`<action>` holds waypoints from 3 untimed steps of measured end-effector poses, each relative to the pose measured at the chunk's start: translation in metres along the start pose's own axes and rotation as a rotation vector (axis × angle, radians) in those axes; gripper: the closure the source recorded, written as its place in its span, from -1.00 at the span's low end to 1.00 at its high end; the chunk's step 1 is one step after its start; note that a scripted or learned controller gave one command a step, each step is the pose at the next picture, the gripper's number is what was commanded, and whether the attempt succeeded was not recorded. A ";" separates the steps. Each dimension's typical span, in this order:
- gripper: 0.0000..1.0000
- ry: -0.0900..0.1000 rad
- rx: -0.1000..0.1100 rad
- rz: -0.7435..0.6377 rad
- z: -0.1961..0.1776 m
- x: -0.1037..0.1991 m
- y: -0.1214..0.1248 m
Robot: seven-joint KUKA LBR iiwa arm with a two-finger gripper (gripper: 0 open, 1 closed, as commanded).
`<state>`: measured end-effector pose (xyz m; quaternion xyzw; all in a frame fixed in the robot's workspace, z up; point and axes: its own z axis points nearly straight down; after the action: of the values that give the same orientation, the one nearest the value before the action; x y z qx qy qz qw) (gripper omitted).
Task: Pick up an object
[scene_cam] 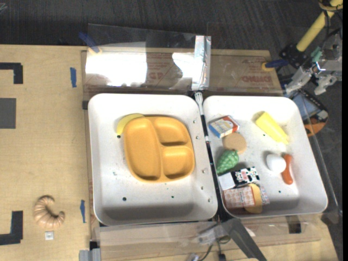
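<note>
Objects available for pickup, right bin (310, 192): a yellow wedge-shaped block (270, 126) near the far right corner; a white egg (274, 162) nearer the front, touching an orange-red carrot-shaped piece (287, 169) on its right. Along the bin's left side, far to near: a small white, blue and red carton (223, 125), a tan round disc (235, 142) just beside it, a green lumpy item (227, 160), a small black-and-white box (246, 175), and a packet with a red and orange label (244, 196) against the front wall. None of these is held

Left bin (103, 145): an orange divided tray (159, 147) lies in the middle, overlapping a yellow banana (128, 121) at its far left corner

My hand (318, 72) appears to sit outside the right bin, beyond its far right corner, well apart from every object; whether it is wide or narrow I cannot tell

On the table (38, 145), well left of both bins, a croissant (49, 211) lies alone
</note>
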<state>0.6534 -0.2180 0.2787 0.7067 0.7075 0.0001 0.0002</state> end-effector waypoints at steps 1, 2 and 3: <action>-1.00 0.002 0.009 0.174 0.131 0.002 -0.029; -1.00 -0.001 -0.005 0.164 0.191 0.050 -0.001; 1.00 -0.003 -0.011 0.162 0.178 0.049 0.001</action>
<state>0.6548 -0.1687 0.1007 0.7617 0.6479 0.0028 0.0049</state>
